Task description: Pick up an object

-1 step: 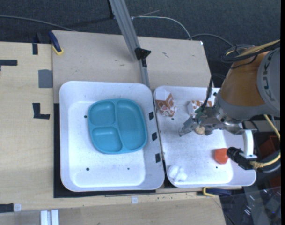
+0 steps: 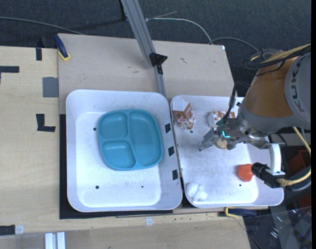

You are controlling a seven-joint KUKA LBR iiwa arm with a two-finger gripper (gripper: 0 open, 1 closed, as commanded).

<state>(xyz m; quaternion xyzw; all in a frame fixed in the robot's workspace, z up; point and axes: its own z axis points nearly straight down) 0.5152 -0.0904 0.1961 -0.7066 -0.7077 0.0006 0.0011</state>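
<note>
- Several small things lie in the right bin (image 2: 228, 193), and the end effector (image 2: 216, 138) hangs low over its middle; I cannot tell from this slanted view how it is set or whether it carries anything.
- Nearest to it is a small tan object (image 2: 221, 143), touching or just under the tool. A descent slightly off centre would likely nudge it aside rather than trap it.
- A brown-and-white patterned piece (image 2: 184, 117) sits near the bin's left wall, and another patterned scrap (image 2: 218, 116) lies just behind the tool; a sweep could drag either along.
- An orange object (image 2: 245, 172) rests near the right rim, close to the arm's cabling, so reaching for it risks a snag.
- One white crumpled item (image 2: 197, 192) sits in the near corner, where the wall would block a clean approach.
- The blue divided plate (image 2: 131, 139) in the left bin (image 2: 80, 154) is well apart and out of harm.
</note>
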